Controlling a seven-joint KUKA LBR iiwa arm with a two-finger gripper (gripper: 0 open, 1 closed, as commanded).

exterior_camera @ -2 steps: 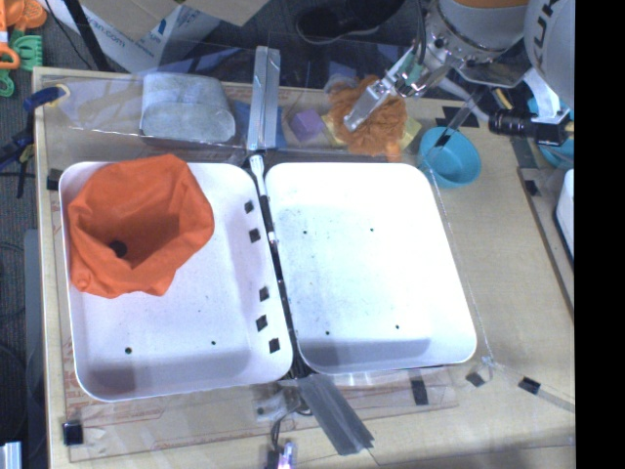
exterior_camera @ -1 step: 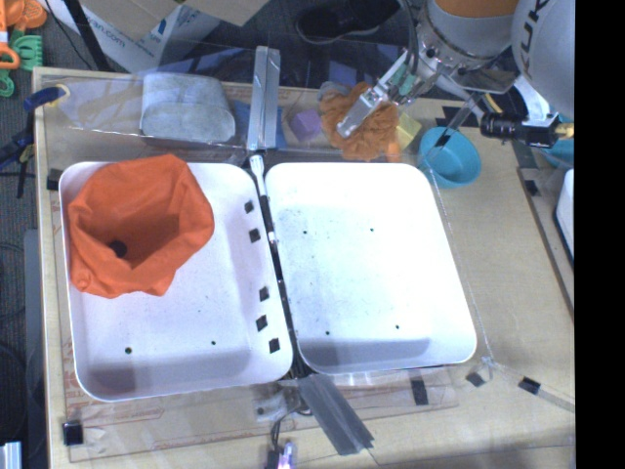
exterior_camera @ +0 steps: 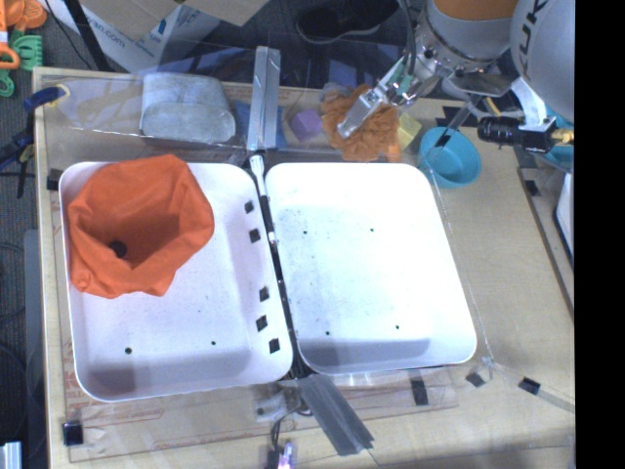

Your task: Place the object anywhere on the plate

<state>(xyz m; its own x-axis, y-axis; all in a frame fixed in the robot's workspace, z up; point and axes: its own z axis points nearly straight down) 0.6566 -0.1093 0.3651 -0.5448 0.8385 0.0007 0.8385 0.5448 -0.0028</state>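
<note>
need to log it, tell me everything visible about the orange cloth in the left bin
The orange cloth looks like soft, crumpled fabric, bunched into a loose mound with a hollow in its middle where something small and dark shows. It lies in the far left part of the left bin, against the bin's rim. Nothing else touches it.

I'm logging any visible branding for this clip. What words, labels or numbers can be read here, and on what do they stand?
"KU", white letters cut off by the frame's edge, on the grey arm at top right.
Blue print on the cardboard box at top left: too small and blurred to read.
Nothing legible on the white bins, the orange cloth or the blue cup.
</note>
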